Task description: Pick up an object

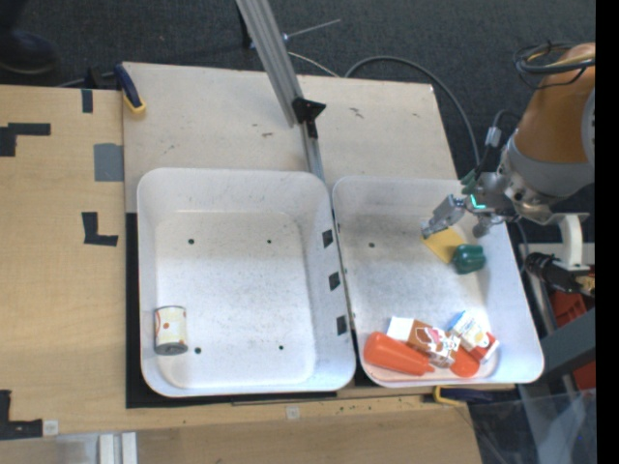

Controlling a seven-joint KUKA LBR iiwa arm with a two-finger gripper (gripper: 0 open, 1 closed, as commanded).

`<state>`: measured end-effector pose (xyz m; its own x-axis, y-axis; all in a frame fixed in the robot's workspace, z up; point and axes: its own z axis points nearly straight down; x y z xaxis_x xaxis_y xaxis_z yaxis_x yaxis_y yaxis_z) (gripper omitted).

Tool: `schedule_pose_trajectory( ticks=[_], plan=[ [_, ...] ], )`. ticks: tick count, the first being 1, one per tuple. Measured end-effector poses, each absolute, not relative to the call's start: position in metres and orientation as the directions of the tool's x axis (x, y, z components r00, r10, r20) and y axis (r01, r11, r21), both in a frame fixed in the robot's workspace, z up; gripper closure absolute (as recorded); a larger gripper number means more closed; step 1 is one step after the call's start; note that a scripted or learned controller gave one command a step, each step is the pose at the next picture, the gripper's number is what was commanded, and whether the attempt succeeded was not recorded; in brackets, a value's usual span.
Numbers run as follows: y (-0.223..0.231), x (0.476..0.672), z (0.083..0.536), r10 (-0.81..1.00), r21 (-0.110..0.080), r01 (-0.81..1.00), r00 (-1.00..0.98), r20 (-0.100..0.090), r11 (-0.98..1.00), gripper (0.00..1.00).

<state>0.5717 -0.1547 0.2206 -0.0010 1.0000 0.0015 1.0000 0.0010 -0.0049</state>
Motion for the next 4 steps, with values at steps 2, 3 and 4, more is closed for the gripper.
schedule_pose_trajectory(
  ticks=[2, 3, 4],
  plan=[
    [-0.152, 0.566, 0.160, 1.000, -0.008, 1.000, -0.001, 0.001, 0.001, 0.00],
    [-0.157, 0.574, 0.109, 1.000, 0.005, 1.000, -0.002, 0.006, 0.002, 0.00],
    [-0.158, 0.579, 0.111, 1.000, 0.022, 1.000, -0.001, -0.002, 0.001, 0.00]
  ],
)
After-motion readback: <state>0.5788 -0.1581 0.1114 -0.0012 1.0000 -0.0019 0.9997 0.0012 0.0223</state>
